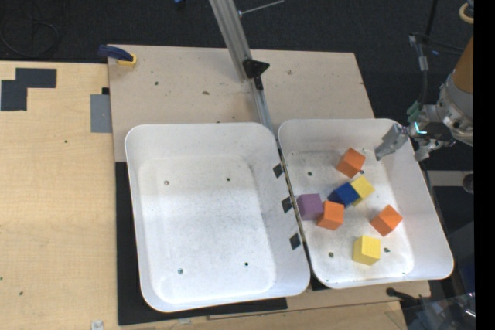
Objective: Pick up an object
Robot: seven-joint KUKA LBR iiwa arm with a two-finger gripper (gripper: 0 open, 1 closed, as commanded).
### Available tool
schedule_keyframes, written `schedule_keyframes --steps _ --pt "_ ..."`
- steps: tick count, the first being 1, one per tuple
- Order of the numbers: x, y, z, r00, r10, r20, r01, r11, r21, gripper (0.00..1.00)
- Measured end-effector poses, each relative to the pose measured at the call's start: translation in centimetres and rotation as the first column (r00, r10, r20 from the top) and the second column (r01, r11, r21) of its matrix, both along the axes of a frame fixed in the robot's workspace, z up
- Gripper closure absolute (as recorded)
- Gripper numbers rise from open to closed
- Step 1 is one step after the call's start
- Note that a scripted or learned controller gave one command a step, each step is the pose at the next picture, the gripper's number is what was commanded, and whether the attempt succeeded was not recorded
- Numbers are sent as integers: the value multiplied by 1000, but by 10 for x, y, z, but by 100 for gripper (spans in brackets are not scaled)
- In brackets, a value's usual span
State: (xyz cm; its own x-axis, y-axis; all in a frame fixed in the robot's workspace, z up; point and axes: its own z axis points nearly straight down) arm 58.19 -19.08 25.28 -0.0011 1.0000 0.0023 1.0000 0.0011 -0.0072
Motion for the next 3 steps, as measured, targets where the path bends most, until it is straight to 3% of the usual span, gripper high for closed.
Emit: schedule_keyframes --steps 1,3 --pt "1 0 2 1000 1 4 -1 1000 -1 0" --pt "1 4 -117 1000 -1 -2 1 1000 0 0"
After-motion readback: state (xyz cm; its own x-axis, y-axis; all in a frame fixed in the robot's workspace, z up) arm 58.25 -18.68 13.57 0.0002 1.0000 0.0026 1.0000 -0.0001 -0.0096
